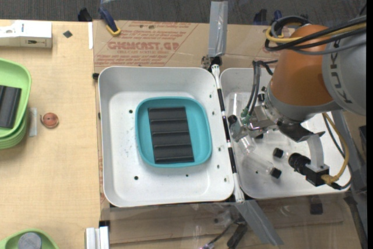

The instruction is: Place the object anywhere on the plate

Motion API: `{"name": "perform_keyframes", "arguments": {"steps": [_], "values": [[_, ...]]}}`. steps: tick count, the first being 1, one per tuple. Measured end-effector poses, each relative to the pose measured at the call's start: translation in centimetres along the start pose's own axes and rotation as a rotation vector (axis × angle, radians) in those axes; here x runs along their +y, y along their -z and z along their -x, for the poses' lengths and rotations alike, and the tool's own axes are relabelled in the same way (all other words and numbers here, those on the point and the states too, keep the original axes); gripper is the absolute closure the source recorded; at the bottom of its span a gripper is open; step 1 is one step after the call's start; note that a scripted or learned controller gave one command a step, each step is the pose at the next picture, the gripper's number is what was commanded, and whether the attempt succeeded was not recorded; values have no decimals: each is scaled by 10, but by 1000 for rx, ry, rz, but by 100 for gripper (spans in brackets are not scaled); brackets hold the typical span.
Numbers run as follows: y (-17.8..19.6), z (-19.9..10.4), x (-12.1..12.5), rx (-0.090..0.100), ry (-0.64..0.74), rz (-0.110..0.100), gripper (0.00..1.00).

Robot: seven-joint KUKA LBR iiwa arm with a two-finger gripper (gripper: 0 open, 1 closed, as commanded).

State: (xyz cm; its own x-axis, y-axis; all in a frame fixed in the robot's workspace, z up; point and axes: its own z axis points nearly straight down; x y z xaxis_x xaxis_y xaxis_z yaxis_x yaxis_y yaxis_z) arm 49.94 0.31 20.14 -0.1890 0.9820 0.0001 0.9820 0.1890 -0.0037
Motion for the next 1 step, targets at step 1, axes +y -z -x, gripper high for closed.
{"name": "perform_keyframes", "arguments": {"steps": [1], "values": [[0, 0, 0, 0, 0, 0, 0]]}}
